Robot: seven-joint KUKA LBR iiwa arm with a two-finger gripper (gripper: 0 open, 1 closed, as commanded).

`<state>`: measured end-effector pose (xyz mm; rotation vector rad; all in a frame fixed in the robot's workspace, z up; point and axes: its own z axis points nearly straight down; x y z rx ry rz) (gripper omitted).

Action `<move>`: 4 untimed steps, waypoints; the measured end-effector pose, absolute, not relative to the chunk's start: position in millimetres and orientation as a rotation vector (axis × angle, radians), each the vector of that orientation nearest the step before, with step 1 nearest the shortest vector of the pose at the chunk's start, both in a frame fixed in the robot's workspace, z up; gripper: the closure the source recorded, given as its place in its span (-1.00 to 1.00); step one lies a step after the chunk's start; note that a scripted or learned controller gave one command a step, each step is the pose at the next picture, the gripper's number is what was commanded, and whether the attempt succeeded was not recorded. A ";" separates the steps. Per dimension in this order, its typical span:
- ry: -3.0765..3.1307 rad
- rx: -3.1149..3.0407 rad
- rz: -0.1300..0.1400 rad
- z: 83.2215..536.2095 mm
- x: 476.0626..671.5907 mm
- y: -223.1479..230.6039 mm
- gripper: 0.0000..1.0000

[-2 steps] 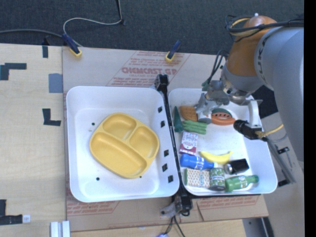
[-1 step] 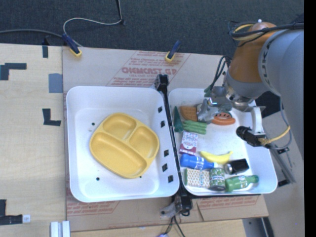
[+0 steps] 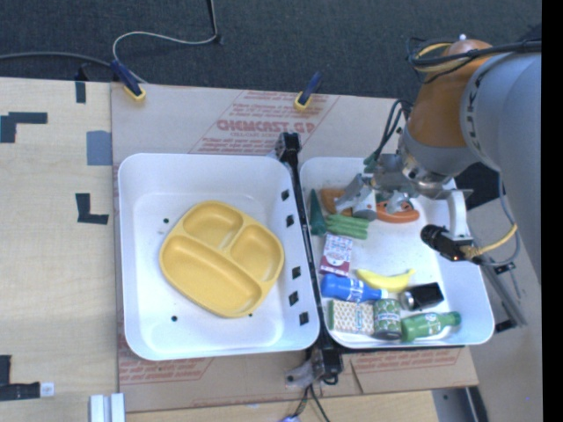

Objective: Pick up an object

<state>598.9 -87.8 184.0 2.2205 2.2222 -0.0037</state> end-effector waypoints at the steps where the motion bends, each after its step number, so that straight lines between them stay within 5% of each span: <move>1: 2.221 2.220 -0.003 94.1 610.7 -104.8 -1.00; 2: 2.223 2.220 -0.005 103.3 610.4 -104.4 1.00; 3: 2.220 2.219 0.001 215.0 574.3 -106.3 1.00; 4: 2.222 2.221 -0.002 213.8 573.6 -106.1 -1.00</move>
